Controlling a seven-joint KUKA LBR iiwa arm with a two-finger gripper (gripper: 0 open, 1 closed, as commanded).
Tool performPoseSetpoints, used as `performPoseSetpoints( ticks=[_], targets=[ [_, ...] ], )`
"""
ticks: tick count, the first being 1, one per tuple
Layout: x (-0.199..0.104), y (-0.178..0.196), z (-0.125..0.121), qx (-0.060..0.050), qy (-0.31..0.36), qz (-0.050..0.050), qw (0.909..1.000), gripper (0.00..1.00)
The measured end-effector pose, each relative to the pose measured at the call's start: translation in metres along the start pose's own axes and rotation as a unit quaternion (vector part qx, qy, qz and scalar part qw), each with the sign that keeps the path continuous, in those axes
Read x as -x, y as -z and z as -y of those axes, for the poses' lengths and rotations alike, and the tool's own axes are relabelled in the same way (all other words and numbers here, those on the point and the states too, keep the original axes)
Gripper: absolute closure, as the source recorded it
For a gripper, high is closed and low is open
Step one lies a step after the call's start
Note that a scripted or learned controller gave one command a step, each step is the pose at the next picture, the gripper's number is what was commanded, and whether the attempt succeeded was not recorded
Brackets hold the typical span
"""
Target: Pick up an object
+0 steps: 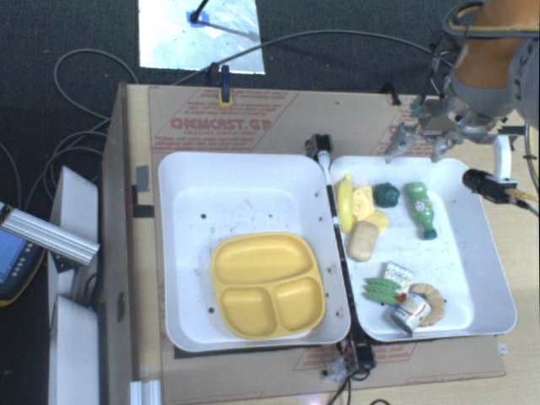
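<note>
While apart from curved banana [344,202], open metal pincer [419,148].

I see white bins [181,226]; a pale yellow tray [267,283]; a yellow banana [344,202]; a dark green ball [386,194]; a green bottle [419,209], white-labelled; green pods [382,289]; an orange-banded grey arm [498,32].

Two bins side by side at mid-frame. In the left bin [181,192], a divided tray [267,283] toward its lower right. In the right bin [481,260], a banana [344,201] along the left wall, a bottle [419,209] upper centre, a can [407,315] at the lower edge.
</note>
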State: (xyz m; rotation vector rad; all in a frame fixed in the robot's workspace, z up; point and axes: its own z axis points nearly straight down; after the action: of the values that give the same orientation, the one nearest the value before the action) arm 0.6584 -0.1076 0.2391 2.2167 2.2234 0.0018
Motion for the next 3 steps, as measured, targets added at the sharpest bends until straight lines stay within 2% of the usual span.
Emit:
performPoseSetpoints(
  ticks=[1, 2, 3],
  targets=[
    [0.028, -0.071, 0.02, -0.001, -0.001, 0.0, 1.0, 0.0],
    [0.028, -0.13, 0.003, -0.001, 0.0, 0.0, 1.0, 0.0],
    [0.028, -0.116, 0.001, 0.0, 0.002, -0.001, 1.0, 1.0]
  ],
)
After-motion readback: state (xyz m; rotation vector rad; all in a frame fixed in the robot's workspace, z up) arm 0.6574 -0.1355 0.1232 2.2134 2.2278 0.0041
